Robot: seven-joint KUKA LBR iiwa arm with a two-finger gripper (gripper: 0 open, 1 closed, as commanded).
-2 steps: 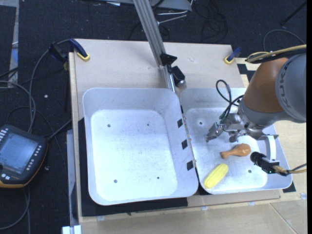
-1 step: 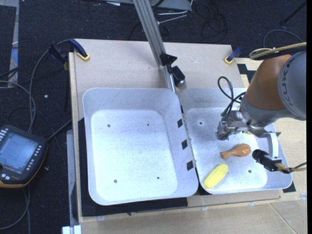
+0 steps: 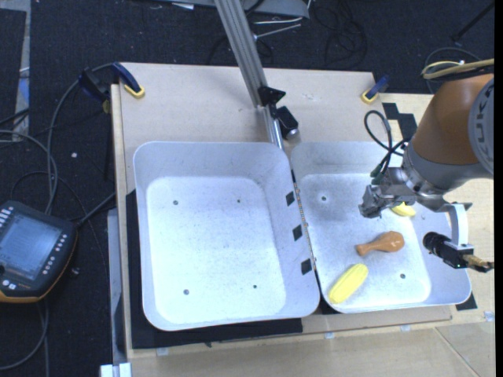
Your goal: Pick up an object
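I work in a lab: beside my bench [image 3: 236,93] lie loose cables [image 3: 47,155] and a teach pendant [image 3: 31,250].

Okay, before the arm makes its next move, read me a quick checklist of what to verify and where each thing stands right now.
1. Things to pick are in reach: ok. A brown toy drumstick, a yellow corn cob and a small yellow piece all lie in the right bin.
2. Pincer is over the right bin: ok, it sits above the bin's upper right part.
3. Pincer lined up on a thing: cannot tell. It is beside the small yellow piece, which the arm partly hides.
4. Something already held: cannot tell.
5. Drumstick and corn cob apart from each other: ok, there is a gap between them.
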